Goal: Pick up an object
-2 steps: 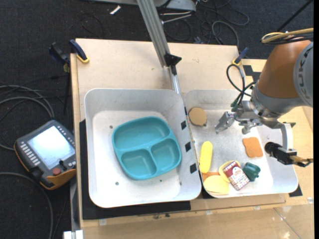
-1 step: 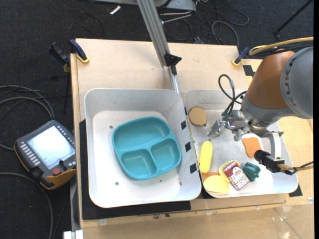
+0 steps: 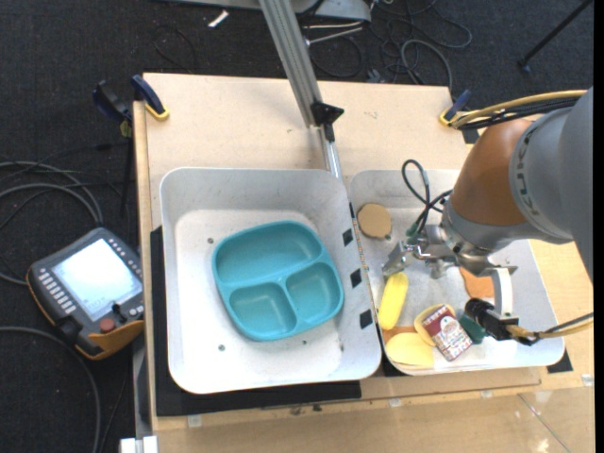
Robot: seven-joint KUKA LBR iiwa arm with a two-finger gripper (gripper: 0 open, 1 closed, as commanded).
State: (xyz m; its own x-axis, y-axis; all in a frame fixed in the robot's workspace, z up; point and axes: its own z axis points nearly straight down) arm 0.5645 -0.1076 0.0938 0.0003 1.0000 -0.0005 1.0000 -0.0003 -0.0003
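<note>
My gripper (image 3: 417, 259) hangs over the middle of the right bin (image 3: 534, 270), open, with nothing between its fingers. Just below and left of it lies a yellow banana-shaped piece (image 3: 393, 298). A brown round disc (image 3: 374, 220) rests at the bin's upper left. Along the front edge are a pale yellow round piece (image 3: 411, 349), a small red-and-white box (image 3: 447, 333) and a dark green item (image 3: 474, 328). An orange piece (image 3: 479, 285) shows partly under the wrist.
The left bin (image 3: 184, 253) holds a teal divided plate (image 3: 276, 278). A slanted metal pole (image 3: 294, 55) crosses the back of the bench down to the bins' divider. Black cable loops from the wrist over the right bin. A teach pendant (image 3: 87, 291) lies off the bench, left.
</note>
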